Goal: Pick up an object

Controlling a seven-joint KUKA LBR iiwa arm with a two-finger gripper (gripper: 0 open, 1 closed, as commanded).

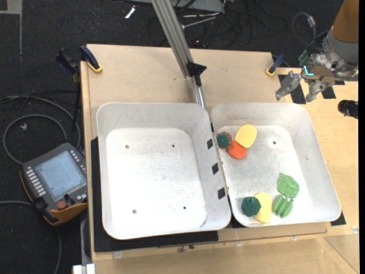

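Observation:
The right bin holds several toy foods. A yellow piece, an orange-red piece and a small dark green piece cluster near its left wall. Toward the front lie a light green piece, a dark green broccoli-like piece, a second yellow piece and a green pepper-like piece. My gripper hangs above the bench just beyond the bin's far right corner, apart from all the pieces. Its fingers are spread open with nothing between them.
The left bin sits beside the right one, sharing a middle rim with black tabs. A slanted metal pole ends at the bins' far junction. Clamps sit at the bench's back corners. A teach pendant lies off the left.

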